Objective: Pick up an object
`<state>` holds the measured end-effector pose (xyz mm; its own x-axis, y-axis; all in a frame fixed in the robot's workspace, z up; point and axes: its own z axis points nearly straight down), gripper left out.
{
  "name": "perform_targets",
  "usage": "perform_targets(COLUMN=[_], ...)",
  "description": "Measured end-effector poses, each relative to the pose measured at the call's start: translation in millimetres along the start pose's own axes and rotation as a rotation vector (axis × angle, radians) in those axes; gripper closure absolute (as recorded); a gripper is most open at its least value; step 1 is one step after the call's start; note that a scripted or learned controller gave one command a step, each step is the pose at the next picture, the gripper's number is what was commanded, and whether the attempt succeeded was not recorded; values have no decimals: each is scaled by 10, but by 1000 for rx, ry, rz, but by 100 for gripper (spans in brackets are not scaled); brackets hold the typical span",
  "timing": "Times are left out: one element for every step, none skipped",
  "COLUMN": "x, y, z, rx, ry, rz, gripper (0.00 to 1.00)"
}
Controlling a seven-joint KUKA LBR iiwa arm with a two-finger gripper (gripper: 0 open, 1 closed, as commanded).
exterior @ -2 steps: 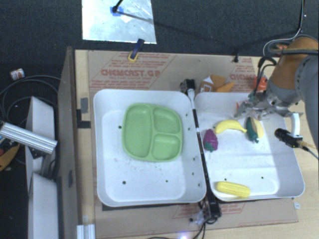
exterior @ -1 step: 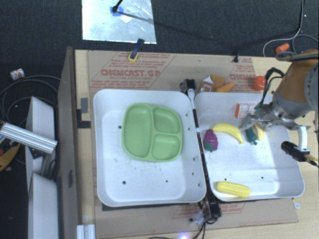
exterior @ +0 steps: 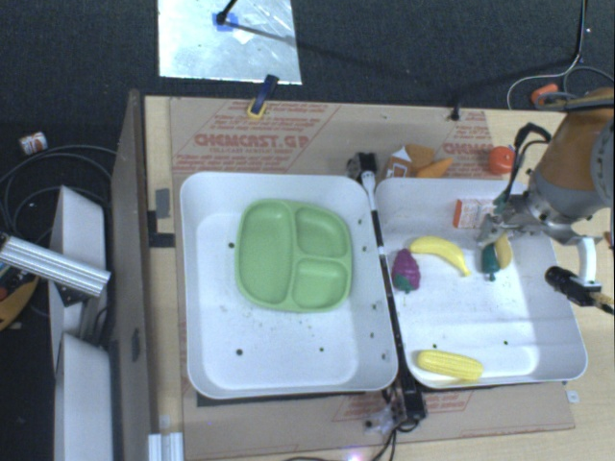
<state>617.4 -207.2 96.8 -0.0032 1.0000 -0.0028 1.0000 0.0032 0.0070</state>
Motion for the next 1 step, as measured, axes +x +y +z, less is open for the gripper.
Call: perform_targets(x=[651], y=[307], z=[-1262], rx=[-5], ry=[2], rz=[-7], gripper=[100])
